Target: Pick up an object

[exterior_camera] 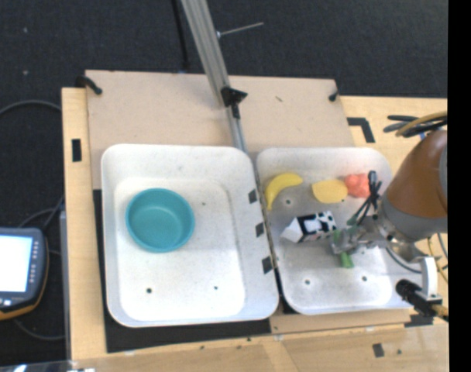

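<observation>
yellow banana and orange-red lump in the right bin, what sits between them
A pale yellow lemon-like piece lies between the yellow banana and the orange-red lump, in the camera view.

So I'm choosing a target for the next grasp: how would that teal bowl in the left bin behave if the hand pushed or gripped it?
The teal bowl looks rigid, probably light plastic, so a push would likely slide it across the smooth left bin. It sits upright on a broad base, so tipping seems unlikely. Its curved wall may slip from fingers unless they pinch the rim.
</observation>
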{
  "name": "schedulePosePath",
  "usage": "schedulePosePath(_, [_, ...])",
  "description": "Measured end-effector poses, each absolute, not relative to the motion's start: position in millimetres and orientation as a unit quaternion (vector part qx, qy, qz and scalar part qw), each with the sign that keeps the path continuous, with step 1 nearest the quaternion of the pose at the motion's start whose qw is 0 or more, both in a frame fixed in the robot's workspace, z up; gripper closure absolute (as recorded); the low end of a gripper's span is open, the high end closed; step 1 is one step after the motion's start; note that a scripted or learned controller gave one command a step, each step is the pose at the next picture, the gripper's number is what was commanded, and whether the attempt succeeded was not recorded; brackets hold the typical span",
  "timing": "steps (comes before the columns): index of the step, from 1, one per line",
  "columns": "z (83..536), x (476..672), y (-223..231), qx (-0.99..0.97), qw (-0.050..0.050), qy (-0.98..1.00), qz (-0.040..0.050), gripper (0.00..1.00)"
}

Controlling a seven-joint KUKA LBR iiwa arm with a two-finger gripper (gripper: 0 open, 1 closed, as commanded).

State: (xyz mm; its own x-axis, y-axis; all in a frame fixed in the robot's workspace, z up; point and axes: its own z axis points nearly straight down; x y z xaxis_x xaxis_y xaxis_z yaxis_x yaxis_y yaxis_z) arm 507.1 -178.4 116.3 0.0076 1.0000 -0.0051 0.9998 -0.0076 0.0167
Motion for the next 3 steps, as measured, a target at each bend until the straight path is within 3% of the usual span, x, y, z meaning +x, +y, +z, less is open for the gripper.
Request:
schedulePosePath(2, [205,516.7,-177,0.706,0.003,0.709,0.0019,1.00])
schedulePosePath(3, [228,518.4,-178,0.705,0.002,0.709,0.0015,1.00])
